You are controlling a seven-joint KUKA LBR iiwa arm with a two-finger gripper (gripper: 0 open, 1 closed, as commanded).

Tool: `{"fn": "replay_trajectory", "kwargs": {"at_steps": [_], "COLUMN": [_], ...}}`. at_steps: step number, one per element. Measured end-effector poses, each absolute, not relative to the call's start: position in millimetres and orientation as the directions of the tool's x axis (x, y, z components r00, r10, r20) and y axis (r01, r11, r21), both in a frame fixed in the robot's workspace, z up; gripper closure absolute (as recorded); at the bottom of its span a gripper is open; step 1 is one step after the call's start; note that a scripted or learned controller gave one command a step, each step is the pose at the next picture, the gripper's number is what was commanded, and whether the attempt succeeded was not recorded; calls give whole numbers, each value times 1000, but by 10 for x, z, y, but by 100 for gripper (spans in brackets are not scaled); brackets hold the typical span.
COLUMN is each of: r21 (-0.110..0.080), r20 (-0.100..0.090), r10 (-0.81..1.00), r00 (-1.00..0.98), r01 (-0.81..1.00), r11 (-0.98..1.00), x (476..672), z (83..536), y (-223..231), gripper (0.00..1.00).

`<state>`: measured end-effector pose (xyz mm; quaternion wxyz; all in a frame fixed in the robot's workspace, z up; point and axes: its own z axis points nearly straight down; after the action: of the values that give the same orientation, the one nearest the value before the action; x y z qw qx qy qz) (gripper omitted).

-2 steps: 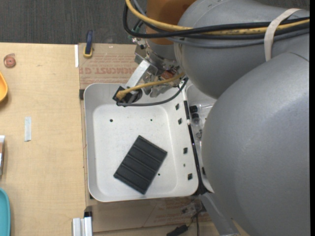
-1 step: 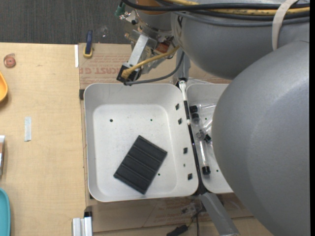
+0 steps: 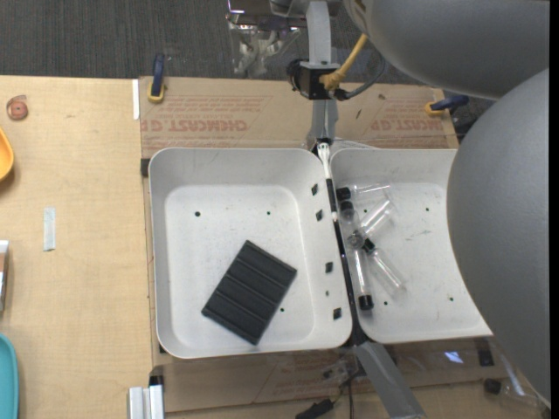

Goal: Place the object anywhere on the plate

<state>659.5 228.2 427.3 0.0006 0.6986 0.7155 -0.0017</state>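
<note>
A black ribbed rectangular plate [image 3: 251, 291] lies tilted in the left bin [image 3: 175, 182], toward its front. Several clear plastic tubes with black caps [image 3: 371, 225] lie in a loose cluster along the left side of the right bin [image 3: 428, 190]. One of them [image 3: 360, 282] runs lengthwise beside the divider. My gripper [image 3: 255, 26] hangs high at the top of the view, over the cardboard behind the left bin and far from the tubes and the plate. Nothing shows in it.
The grey arm [image 3: 498, 190] covers the right bin's right side and the top right corner. Brown cardboard [image 3: 227, 116] lies behind the bins, held by blue clamps. A wooden bench top [image 3: 70, 234] with small oddments stretches to the left.
</note>
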Motion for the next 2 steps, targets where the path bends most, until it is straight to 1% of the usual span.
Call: {"fn": "replay_trajectory", "kwargs": {"at_steps": [1,2], "r21": [-2,-5], "r20": [-2,-4], "r10": [791,791], "r00": [-612,-611], "r01": [791,791], "r11": [612,611], "x": [6598,6609], "z": [4405,4477], "y": [2234,2228], "gripper": [100,100]}}
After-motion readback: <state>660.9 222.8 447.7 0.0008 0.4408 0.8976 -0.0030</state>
